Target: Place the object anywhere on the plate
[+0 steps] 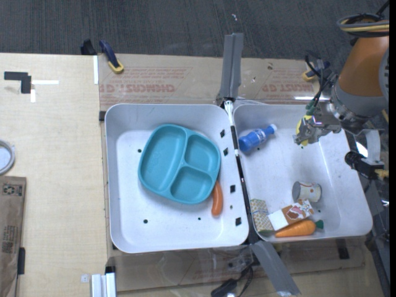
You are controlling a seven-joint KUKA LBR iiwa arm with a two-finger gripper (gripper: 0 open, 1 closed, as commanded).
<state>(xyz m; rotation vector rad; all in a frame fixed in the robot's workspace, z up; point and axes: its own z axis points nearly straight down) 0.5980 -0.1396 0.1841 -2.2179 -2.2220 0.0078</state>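
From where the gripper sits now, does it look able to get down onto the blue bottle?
Probably yes. The gripper hangs over the right bin, just right of the bottle, which lies alone on its side with nothing on or against it.

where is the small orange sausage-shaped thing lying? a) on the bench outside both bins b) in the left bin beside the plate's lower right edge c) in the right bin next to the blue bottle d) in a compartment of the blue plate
b: the sausage-shaped thing lies on the left bin's floor against the lower right edge of the blue plate, outside its compartments.
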